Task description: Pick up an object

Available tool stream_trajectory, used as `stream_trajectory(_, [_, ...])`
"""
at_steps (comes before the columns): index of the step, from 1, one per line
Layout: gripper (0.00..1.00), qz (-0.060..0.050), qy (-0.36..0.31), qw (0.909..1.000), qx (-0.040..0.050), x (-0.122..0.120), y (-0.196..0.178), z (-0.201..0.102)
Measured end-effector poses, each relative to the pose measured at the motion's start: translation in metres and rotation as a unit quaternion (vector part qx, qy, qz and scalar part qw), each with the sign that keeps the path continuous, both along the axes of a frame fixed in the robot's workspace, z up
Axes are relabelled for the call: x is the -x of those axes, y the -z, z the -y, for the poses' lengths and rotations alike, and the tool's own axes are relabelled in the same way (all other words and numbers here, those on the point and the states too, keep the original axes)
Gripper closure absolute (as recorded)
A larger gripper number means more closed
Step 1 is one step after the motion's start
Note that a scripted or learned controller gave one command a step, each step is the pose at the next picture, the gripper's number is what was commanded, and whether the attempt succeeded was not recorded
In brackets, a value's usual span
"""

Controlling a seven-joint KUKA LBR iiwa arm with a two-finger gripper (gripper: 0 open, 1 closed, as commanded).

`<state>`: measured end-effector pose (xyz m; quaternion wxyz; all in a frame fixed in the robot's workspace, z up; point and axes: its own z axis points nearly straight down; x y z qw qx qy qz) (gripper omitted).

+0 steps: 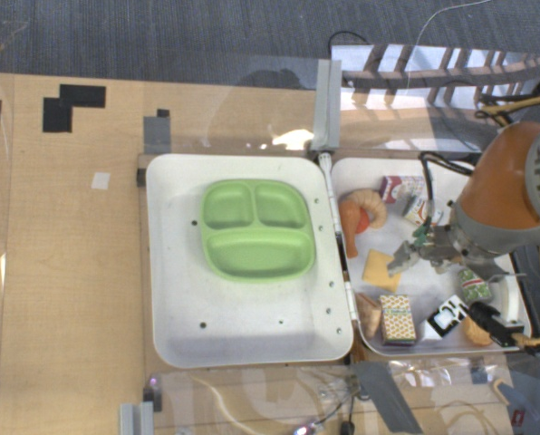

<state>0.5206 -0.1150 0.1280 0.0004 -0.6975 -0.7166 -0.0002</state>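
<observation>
My gripper [404, 258] hangs over the middle of the right bin [433, 172], just right of and above a yellow cheese wedge [380, 269]. The arm's orange band [510, 184] rises behind it on the right. An orange-and-tan toy food piece [361, 210] lies at the bin's left side. Toward the back there is a small red-and-white box [397, 188]. I see nothing lifted by the gripper.
The left bin [175, 329] holds a green divided plate [256, 229]. At the right bin's front lie a checkered box [398, 319], a brown piece [369, 309], a black-and-white item [448, 315], a green-and-white item [474, 287] and an orange piece [476, 333].
</observation>
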Motion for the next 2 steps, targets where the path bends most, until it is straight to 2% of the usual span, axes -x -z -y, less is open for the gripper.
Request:
stream_trajectory(1, [0.00,0.006,-0.014,0.9999,0.0008,-0.066,0.039,0.012])
stream_trajectory(2, [0.00,-0.015,-0.021,0.9997,-0.0018,-0.112,0.042,0.026])
